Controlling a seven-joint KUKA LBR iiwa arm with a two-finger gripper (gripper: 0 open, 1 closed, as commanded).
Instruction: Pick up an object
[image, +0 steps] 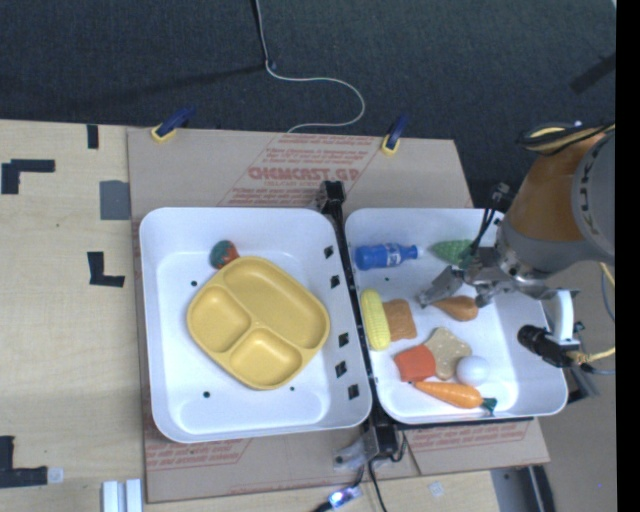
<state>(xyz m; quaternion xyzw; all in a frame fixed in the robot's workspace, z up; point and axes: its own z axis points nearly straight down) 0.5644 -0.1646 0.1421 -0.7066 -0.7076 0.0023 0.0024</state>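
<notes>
The tool hangs low over the right bin, its dark fingers spread a little apart, one tip pointing left toward the bin's middle, the other by an orange-brown lump that lies just below and touching or nearly touching it. Nothing sits between the fingers, so I judge the tool to be holding nothing.

Going left to right: the left bin carries a yellow divided plate and, at the plate's upper left corner, a small red-and-green piece. Past the divider, the right bin holds a yellow corn cob with its long axis running up and down along the left wall, a tan slice just beside it, and a blue bottle lying on its side above them, long axis left to right. Lower down sit a red-orange block, a beige biscuit shape, a white egg and a carrot lying slantwise near the front wall. A green leaf lies just above the tool.

The nearest candidate is the orange-brown lump, directly under the tool, its long axis roughly left to right; the fingers would likely need to straddle its short width.
</notes>
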